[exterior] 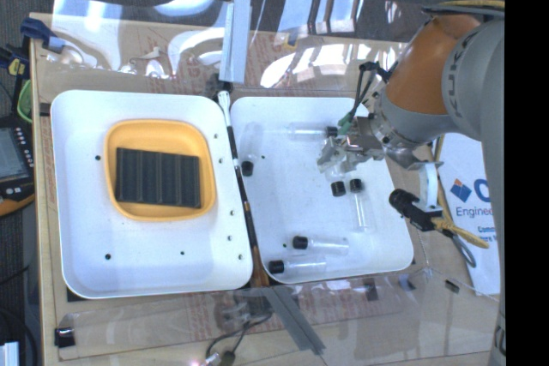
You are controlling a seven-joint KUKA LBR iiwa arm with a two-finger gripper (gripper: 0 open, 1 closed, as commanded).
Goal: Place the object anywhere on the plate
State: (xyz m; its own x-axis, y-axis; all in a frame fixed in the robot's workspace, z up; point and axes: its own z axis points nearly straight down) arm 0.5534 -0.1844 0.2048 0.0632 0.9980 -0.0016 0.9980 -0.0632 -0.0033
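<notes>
Clear plastic tubes with black caps (319,245) (glossy, slender cylinders) lie in the right white bin (257,120), lower centre-right of frame. The yellow rounded plate (158,135), bearing a dark ribbed insert, occupies the left bin. The gripper (346,185) hovers with black fingertips slightly apart, holding nothing.

Scene was evenly and brightly lit from overhead, with strong window-like glare patches on the clear panel (257,21) along the bench's far edge and softer reflections on the glossy bench surface (343,313) in front. Both white bins ran close to overexposed, so the left bin (77,244) and right bin (283,210) showed only faint soft shadows along their walls, and the clear tubes (322,246) in the right bin were hard to make out against the white. Image was low resolution and slightly soft overall, with the arm (437,81) a bit blurred near the right side and the dark floor at top underexposed.
</notes>
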